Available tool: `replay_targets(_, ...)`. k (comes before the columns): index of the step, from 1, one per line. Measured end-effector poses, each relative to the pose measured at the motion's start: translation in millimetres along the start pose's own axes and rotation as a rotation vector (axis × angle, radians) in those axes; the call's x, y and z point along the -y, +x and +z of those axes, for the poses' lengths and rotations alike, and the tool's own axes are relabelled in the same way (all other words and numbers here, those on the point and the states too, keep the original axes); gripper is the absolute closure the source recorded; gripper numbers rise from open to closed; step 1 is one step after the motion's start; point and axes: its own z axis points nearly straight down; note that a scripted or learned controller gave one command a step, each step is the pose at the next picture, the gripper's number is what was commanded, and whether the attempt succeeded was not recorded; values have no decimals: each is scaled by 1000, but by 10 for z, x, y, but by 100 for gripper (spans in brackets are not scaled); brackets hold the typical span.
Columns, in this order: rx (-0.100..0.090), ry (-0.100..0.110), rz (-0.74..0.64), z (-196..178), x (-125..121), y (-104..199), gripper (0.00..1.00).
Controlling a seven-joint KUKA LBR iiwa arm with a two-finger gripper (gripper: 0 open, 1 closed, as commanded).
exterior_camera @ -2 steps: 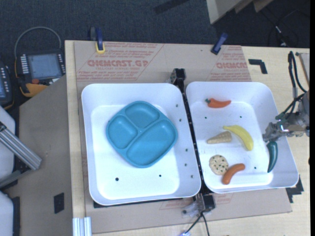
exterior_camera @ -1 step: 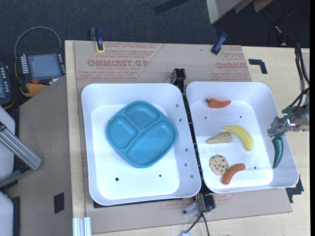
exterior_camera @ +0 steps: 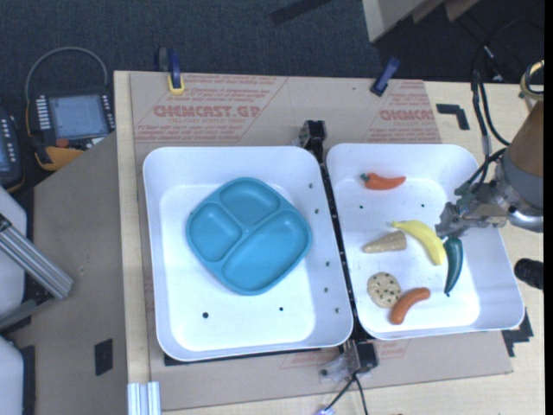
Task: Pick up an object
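You see the hand (exterior_camera: 455, 219) low over the right bin (exterior_camera: 492, 309), beside the banana (exterior_camera: 422, 239) and green pepper (exterior_camera: 453, 266). A blue divided plate (exterior_camera: 249, 234) sits in the left bin (exterior_camera: 173, 318).

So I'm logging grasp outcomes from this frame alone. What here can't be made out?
- Gripper, camera view: small and dark against the wrist, so its state and any hold on the green pepper or banana are unclear.
- Arm: cut off by the right edge.
- Cookie: too small for surface detail.
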Motion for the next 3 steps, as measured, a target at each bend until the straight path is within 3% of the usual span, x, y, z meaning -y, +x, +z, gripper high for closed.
replay_targets(3, 1, -4, 0, -53, -518, 1496, 100)
